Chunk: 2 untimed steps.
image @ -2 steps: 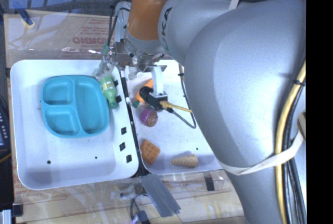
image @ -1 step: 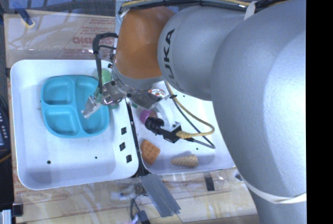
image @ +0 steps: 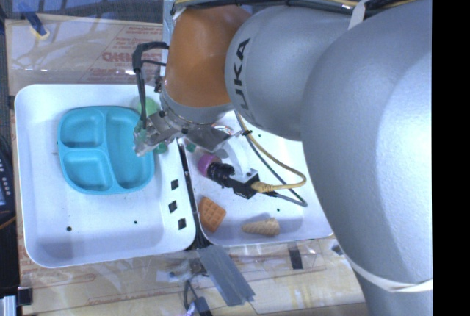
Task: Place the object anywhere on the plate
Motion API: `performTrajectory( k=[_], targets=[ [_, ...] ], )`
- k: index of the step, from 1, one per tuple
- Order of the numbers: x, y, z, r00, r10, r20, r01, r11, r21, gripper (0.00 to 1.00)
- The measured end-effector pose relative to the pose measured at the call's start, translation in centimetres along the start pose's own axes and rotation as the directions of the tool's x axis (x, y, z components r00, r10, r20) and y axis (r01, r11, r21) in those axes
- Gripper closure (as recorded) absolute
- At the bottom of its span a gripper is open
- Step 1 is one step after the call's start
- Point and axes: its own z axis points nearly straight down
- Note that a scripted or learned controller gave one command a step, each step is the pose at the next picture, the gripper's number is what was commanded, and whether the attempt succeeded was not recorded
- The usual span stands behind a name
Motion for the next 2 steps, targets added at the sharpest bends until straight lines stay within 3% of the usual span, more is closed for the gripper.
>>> performTrajectory(
  k=[1,2],
  targets=[
    [1.7,-3.1,3.2,0.895,0.445,-0.001,-0.445,0.895,0.001,1.00],
    [4.4,-1.4,-2.5,0.970,0.243,0.000,-0.243,0.970,-0.004,1.00]
  ],
)
